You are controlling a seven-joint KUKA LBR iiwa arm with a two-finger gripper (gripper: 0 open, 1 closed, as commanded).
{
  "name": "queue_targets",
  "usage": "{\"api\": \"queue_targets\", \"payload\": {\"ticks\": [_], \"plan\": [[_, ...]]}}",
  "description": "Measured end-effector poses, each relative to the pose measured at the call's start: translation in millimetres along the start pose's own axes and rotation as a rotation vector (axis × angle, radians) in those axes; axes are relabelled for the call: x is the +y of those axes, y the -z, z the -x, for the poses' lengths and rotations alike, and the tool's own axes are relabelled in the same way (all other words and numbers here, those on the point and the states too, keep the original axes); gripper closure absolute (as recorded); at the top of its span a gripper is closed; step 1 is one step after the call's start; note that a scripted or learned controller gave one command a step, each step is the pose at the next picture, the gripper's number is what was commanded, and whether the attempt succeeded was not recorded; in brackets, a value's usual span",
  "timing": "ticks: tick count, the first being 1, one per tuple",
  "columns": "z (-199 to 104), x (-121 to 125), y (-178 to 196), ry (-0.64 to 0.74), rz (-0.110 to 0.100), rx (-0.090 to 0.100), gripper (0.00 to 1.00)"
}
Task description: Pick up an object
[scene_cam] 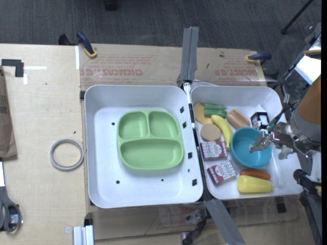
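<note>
The pincer hangs over the blue bowl in the right bin; whether it is spread or pressed together I cannot tell, and nothing shows in its grip. Taking the bowl as landmark: a banana touches its upper-left rim, a tan disc lies left of that, a green pepper and a hot dog lie above. Two small red cartons sit to its left and lower left. A yellow piece and a red-orange one lie just below. Well left, a green divided plate rests in the left bin. A grey ring lies on the desk.
</note>
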State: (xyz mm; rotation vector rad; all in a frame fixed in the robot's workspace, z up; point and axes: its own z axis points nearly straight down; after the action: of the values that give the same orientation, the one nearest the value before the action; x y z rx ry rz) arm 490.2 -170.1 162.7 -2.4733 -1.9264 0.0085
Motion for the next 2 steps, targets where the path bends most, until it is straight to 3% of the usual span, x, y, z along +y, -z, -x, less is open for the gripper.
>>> {"api": "queue_targets", "payload": {"ticks": [1, 2], "plan": [[-32.3, 74.0, -51.4, 0.101, 0.003, 0.001, 0.0], [-66.1, 102.5, -67.7, 0.082, 0.015, -0.005, 0.0]]}}
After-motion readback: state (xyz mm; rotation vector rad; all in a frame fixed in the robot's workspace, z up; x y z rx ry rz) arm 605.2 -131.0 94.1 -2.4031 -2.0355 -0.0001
